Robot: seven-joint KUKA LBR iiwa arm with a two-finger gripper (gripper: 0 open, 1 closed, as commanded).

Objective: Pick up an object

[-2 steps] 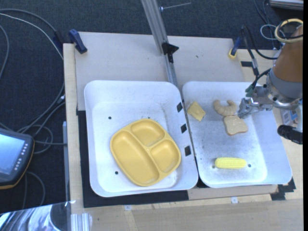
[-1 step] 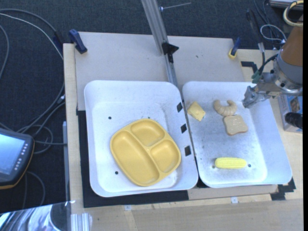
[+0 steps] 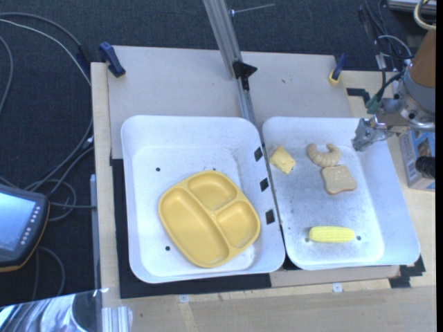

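The right bin [image 3: 387,206] holds a yellow cheese wedge [image 3: 282,160], a tan croissant [image 3: 324,154], a slice of toast [image 3: 338,180] and a yellow corn cob [image 3: 331,235]. My gripper [image 3: 365,134] hangs over the bin's upper right edge, to the right of the croissant and apart from it. Nothing shows between its fingers. The arm's grey wrist [image 3: 421,88] reaches in from the right.
The left bin [image 3: 138,151] holds a yellow divided plate [image 3: 208,217]. A metal pole [image 3: 225,33] rises at the back between the bins. Blue clamps [image 3: 111,58] sit at the bench's far corners. Cables lie on the dark floor to the left.
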